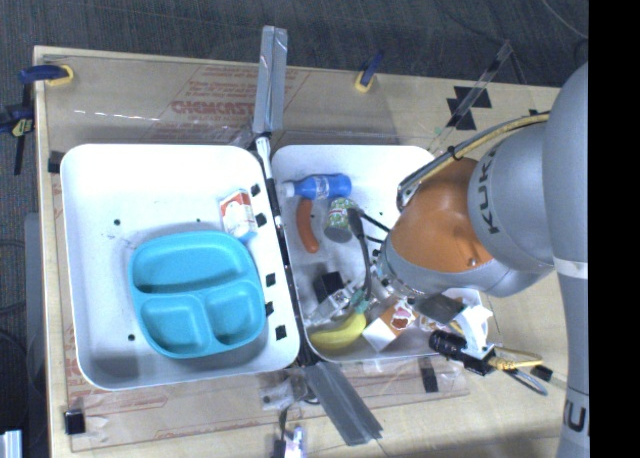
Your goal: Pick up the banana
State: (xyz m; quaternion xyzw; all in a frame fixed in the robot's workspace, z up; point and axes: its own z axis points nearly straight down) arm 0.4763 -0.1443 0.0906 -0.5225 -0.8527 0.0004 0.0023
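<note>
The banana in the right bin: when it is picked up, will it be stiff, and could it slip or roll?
The banana looks firm and curved, so it would probably stay stiff and rock rather than roll. Its smooth yellow skin may slip under a narrow grip. It lies against the right bin's near wall among clutter, so neighbouring items may shift.

Arm (560, 186): grey, reaches in from the bench's right edge and bends down over the right bin.
Wrist band (445, 226): orange, above the wrist, tilted toward the bin's near edge.
Gripper (362, 298): low in the right bin, near its front edge, pointing down and left.
Finger state: hidden by clutter; cannot be told.
</note>
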